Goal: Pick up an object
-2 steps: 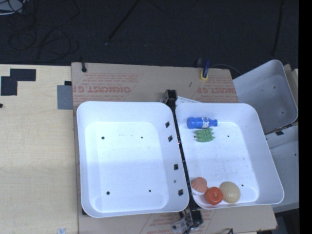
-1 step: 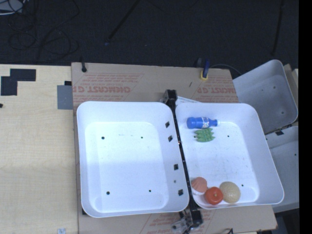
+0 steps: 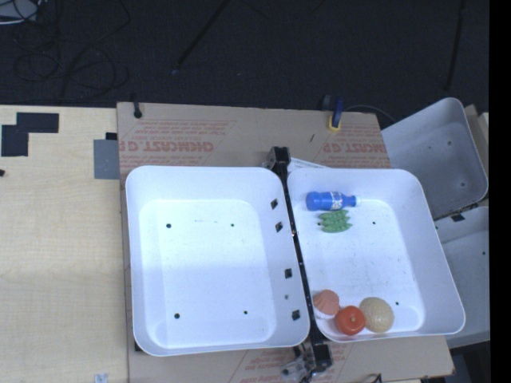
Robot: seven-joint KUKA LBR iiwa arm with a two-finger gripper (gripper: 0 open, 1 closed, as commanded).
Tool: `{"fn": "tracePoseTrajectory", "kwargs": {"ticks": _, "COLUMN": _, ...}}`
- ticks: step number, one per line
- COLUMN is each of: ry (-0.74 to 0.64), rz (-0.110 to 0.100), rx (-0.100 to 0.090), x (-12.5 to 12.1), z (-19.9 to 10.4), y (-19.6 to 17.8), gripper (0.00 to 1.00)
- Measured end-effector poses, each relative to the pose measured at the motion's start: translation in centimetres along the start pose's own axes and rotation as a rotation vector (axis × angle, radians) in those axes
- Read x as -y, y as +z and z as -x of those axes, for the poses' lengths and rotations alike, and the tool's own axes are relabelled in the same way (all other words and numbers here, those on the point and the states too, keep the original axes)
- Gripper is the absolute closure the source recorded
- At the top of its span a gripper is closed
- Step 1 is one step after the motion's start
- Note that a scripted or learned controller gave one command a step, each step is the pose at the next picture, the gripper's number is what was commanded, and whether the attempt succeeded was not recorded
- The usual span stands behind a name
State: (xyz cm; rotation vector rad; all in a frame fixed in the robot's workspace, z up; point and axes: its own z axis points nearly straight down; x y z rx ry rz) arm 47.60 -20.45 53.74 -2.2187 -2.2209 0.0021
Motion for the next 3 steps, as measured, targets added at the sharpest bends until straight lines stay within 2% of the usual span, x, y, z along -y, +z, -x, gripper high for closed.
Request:
{"fn": "tracePoseTrajectory", "kwargs": {"ticks": 1, "ry": -0.003, "rz": -0.001, "rx": 0.000, "x": -0.07, "z": 0.02, "y": -0.99, "gripper": 1.00}}
{"fn": "tracePoseTrajectory", "kwargs": {"ticks": 2, "ry": -0.003, "rz": -0.002, "rx": 0.000, "x": -0.07, "z": 0.01, "y": -0.96, "gripper": 0.00}}
{"fn": "tracePoseTrajectory", "kwargs": {"ticks": 3, "ry": -0.006, "rz": -0.003, "rx": 0.001, "x": -0.14, "z": 0.01, "y": -1.96, "gripper": 1.00}}
